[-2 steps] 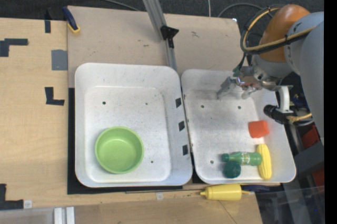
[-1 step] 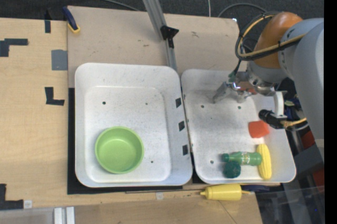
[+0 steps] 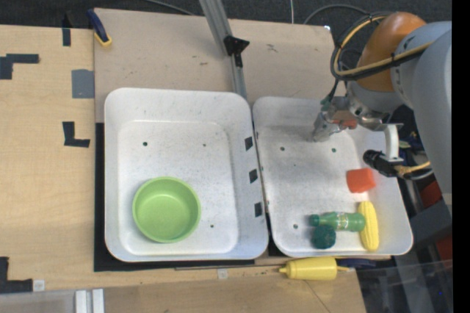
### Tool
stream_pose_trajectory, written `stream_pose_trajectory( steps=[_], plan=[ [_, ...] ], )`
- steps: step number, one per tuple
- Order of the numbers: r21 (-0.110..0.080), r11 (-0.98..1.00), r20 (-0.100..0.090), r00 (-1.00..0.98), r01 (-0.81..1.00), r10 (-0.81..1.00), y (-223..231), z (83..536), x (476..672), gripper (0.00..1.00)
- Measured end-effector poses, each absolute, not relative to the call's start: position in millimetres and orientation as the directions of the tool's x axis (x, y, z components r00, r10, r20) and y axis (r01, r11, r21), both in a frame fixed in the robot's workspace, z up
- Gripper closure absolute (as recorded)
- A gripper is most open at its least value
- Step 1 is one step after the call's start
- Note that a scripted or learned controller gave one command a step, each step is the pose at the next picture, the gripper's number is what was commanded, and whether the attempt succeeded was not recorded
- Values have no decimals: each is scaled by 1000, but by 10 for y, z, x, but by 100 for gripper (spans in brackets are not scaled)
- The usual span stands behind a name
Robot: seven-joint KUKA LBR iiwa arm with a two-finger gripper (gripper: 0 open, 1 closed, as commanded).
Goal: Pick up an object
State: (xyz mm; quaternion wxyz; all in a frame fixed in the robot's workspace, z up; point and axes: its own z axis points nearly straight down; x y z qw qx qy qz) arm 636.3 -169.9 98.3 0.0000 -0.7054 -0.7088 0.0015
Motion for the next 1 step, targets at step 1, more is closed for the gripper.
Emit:
stream_pose_trajectory(
  steps=[1],
  plan=[
    [3, 2, -1, -2, 1000, 1000, -1667, 1413, 6353, 100]
  ],
)
